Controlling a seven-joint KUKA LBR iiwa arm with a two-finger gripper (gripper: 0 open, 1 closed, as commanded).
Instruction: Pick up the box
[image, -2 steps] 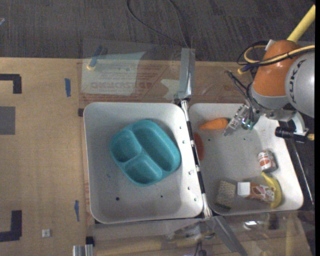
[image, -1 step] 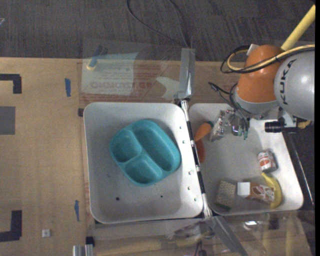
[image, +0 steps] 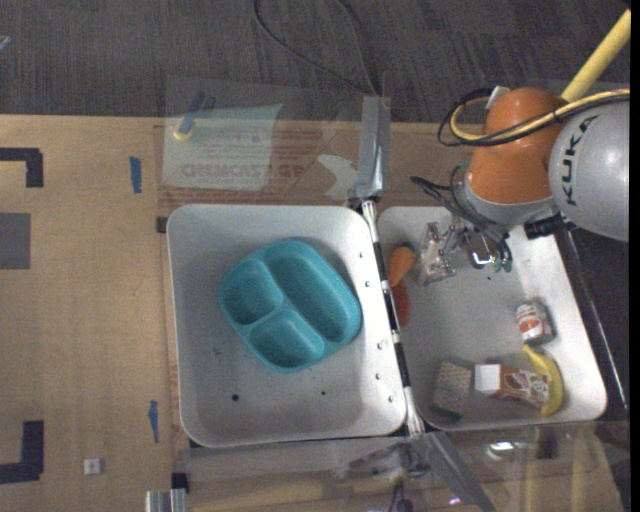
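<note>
Your gripper (image: 437, 255) hangs near the right bin's (image: 460, 335) far edge; I cannot tell its state. The box (image: 512, 381) lies by the near edge.

Two white bins (image: 190, 300), one teal tray (image: 290, 303), one box (image: 510, 381), one banana (image: 548, 378), one can (image: 534, 322).

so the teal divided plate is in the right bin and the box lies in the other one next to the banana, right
Not quite: the camera view shows the teal divided plate in the left bin, not the right. The box does lie in the other one, the right bin, next to the banana.
</note>
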